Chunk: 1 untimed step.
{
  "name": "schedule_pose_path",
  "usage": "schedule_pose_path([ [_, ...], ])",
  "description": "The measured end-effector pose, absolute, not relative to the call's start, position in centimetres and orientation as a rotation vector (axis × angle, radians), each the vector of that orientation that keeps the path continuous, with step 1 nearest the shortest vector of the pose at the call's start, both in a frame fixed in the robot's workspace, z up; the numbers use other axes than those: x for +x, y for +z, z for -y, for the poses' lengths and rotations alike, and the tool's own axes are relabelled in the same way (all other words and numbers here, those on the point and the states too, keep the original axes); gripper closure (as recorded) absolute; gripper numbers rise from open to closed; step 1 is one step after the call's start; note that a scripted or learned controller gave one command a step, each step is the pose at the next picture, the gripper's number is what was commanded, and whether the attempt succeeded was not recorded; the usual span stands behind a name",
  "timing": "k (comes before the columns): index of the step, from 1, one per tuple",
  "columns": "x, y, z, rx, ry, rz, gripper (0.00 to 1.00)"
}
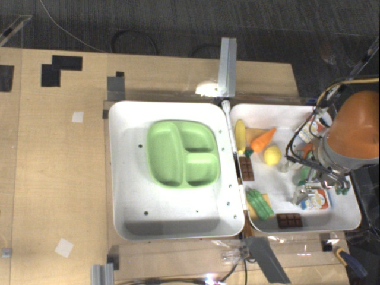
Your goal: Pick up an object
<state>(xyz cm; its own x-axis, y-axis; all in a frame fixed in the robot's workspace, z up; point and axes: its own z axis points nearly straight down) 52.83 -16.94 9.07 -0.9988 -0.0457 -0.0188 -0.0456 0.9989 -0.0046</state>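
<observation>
The right bin [354, 217] holds several small items: a yellow banana [239, 134], an orange carrot [262, 139], a lemon [272, 155], a brown chocolate bar [246, 170], a second chocolate bar [289, 220], a green and yellow piece [259, 202] and a small white carton [320, 201] with red and blue print. My gripper [310, 186] hangs low over the right part of this bin, just above and left of the carton. The wrist and its cables hide what lies directly under it.
The left bin [119, 159] holds a green divided plate [181, 153]. A grey metal post [227, 67] stands behind the seam between the bins. The arm's orange band [356, 129] overhangs the right bin's far right side.
</observation>
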Motion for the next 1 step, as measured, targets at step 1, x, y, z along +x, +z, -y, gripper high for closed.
schedule_pose_path([
  [1,59.53,8.97,12.98,0.076,0.0,-3.124,0.0],
])
